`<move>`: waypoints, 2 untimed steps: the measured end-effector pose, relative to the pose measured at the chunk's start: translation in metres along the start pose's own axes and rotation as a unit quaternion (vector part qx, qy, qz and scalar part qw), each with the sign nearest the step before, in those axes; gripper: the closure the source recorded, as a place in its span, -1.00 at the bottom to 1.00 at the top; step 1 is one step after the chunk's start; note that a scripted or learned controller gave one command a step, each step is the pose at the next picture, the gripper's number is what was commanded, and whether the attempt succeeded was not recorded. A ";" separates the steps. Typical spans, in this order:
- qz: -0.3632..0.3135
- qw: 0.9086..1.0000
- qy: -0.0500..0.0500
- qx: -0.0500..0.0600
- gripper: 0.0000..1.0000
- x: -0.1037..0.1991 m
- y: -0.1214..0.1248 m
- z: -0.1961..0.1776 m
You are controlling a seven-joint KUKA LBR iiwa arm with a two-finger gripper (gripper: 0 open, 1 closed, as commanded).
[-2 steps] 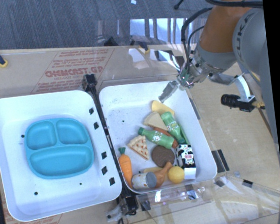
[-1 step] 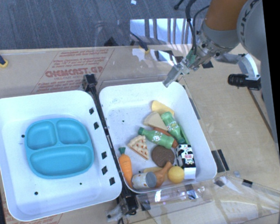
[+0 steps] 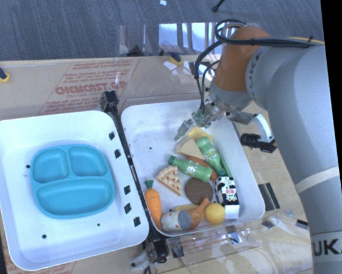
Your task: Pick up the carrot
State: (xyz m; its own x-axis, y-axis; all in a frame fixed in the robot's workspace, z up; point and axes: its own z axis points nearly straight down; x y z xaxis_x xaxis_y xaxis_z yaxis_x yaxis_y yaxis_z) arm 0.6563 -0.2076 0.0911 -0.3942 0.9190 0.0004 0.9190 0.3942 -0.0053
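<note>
The carrot, orange with a green top, lies along the left wall of the right bin, near its front corner. Its green end points toward the back. My gripper hangs over the back middle of the same bin, just above a yellow cheese wedge. It is well away from the carrot, up and to the right of it. Nothing shows in its grasp.
Crowded beside the carrot are a waffle piece, a brown cookie, two green bottles, a cow-print carton, a lemon and a grey can. The left bin holds a blue divided plate.
</note>
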 end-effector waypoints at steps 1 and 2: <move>-0.005 1.000 -0.002 0.000 1.00 0.000 0.002 -0.013; -0.055 0.998 0.001 -0.001 1.00 0.109 -0.026 -0.002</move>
State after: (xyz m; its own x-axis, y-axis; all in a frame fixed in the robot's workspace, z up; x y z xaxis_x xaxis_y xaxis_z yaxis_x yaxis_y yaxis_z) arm 0.5895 -0.1174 0.0934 -0.4927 0.8702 0.0025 0.8702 0.4927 -0.0025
